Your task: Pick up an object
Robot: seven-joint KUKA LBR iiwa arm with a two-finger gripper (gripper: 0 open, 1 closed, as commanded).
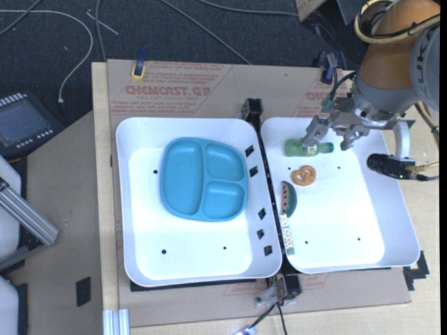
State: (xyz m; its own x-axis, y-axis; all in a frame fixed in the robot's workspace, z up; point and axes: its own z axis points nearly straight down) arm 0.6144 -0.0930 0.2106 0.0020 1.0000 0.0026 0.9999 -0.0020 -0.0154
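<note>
From above the bench, 2 shallow white bins sit side by side on a cardboard sheet (209, 75). The left bin (140, 243) holds a blue divided plate (204, 179) with 3 compartments, lying flat near the middle. The arm (391, 61) comes in from the right, its orange band above the wrist, and leans over the far part of the right bin (363, 236). The gripper (327, 137) hangs low there with its 2 fingers spread apart, 1 of them right at a small green object (302, 147) that lies on the bin floor; nothing sits between the fingers as far as I can see. Just beside the green object, nearer the camera, lies a brown pretzel (304, 176). A dark green and red piece (288, 197) rests against the bin's left wall.
</note>
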